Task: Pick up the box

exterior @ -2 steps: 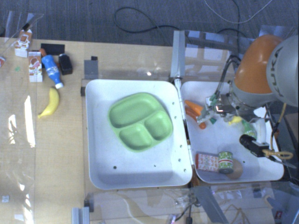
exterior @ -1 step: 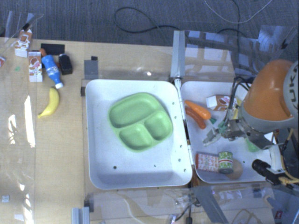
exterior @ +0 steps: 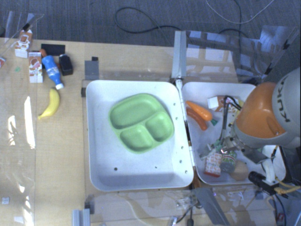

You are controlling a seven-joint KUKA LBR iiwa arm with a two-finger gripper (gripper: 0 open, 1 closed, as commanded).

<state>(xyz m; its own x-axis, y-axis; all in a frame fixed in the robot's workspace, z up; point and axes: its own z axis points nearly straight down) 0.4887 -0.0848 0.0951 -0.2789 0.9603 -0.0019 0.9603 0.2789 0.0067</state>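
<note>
Gripper low over a crowded near corner of the right bin

Nearest me, the box (exterior: 213, 164) lies in the right bin (exterior: 244, 85), packed beside a round can (exterior: 229, 162) and a tan item (exterior: 240, 171). My gripper (exterior: 225, 147) hangs just above that clutter; I cannot tell how it is set. I judge the risk is grabbing the can, or nudging the box against the wall. Farther back sits a carrot (exterior: 199, 113). The left bin (exterior: 96, 173) holds a green tray (exterior: 141, 122).
</note>
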